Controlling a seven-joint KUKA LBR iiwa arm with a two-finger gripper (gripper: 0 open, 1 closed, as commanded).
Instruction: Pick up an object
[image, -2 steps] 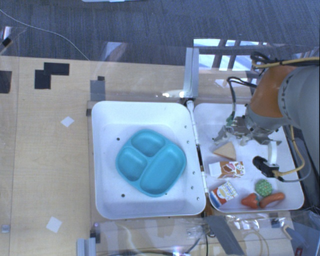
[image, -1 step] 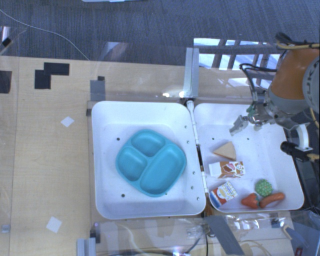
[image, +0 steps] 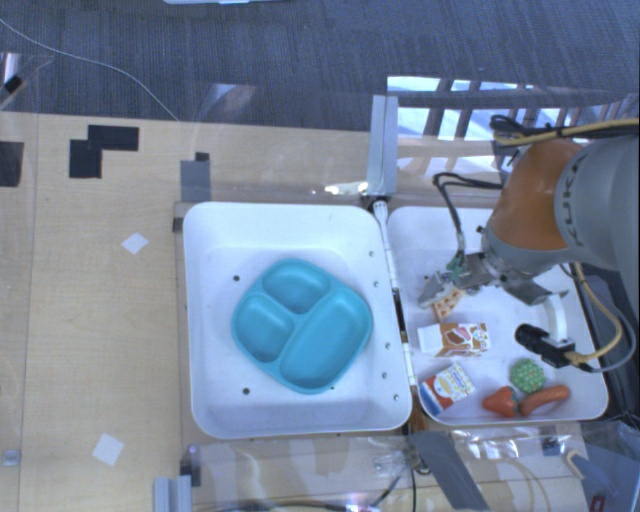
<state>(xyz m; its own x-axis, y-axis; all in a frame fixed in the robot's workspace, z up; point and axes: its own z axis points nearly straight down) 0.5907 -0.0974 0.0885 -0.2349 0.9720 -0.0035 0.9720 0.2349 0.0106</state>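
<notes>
Counted six small objects in the right bin (image: 420, 235), all in its near half. Found one small tan piece (image: 448, 300) by the middle of the bin, toward its left wall, right at the gripper (image: 446, 284) and touching it or just under it; could not tell which. Just nearer lay one white carton with brown print (image: 457, 338), flat on its side. Nearer still, toward the near left corner, lay one smaller carton with yellow and blue print (image: 447, 385), tilted. Along the near edge sat one red-orange rounded piece (image: 500, 402), touching or just beside one long orange-red piece (image: 545, 398), with one green knobbly ball (image: 527, 375) just behind the pair.

Counted one gripper, low over the bin floor at the tan piece. Could not tell whether apart, together or clamped on anything: too small and too dark there to read.

Counted one arm (image: 600, 210), grey, entering from the right over the far right corner of the right bin, with the orange band (image: 530, 200) bulging above the wrist and the wrist bent down and leftward toward the bin's middle. Noted black cables (image: 447, 195) looping over the far part of the bin.

Counted two bins side by side, walls touching. In the left bin (image: 215, 400) sat one teal plate (image: 303, 325) with three compartments, roughly central, well apart from the objects.
</notes>
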